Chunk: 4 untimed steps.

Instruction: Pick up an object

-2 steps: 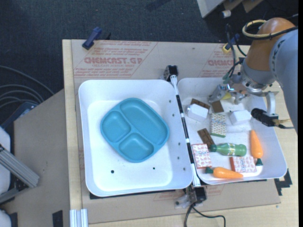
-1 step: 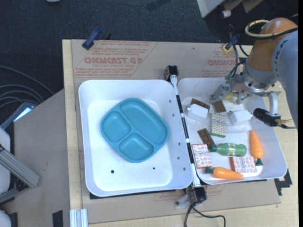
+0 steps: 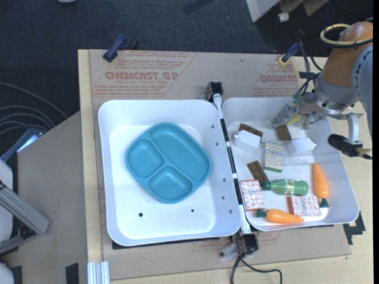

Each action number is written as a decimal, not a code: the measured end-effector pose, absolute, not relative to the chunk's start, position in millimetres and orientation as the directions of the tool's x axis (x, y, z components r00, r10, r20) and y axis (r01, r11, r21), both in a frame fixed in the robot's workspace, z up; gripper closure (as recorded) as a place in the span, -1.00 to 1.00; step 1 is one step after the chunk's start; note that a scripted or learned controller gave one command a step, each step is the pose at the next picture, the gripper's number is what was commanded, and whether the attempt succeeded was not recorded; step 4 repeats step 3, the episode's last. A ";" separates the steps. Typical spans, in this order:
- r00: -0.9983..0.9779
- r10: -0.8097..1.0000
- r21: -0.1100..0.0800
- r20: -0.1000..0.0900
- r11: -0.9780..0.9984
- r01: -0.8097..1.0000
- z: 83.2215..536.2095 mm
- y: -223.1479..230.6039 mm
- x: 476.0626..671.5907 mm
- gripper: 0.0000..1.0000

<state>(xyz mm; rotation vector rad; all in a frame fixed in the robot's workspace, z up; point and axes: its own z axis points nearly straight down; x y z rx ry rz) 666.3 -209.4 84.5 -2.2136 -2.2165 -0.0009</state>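
Note:
My gripper hangs over the far part of the right bin, fingers apart, nothing between them. Just in front of it lie a small brown block and a white block. Further left sit a white box with a brown piece behind it, a green-patterned packet and a dark brown bar. Toward the near side are a green bottle on its side, two carrots and two red-and-white boxes.
The left bin holds a blue divided plate. The arm comes in over the right bin's far right corner. Clamps sit where the bins meet. Cardboard lies under both bins.

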 end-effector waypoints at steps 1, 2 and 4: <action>-0.002 1.000 -0.003 0.001 0.002 1.000 95.2 -211.0 666.6 1.00; -0.001 1.000 -0.009 0.003 0.001 1.000 85.6 -130.5 663.3 1.00; -0.002 1.000 -0.001 0.002 0.002 1.000 185.6 -49.7 605.3 1.00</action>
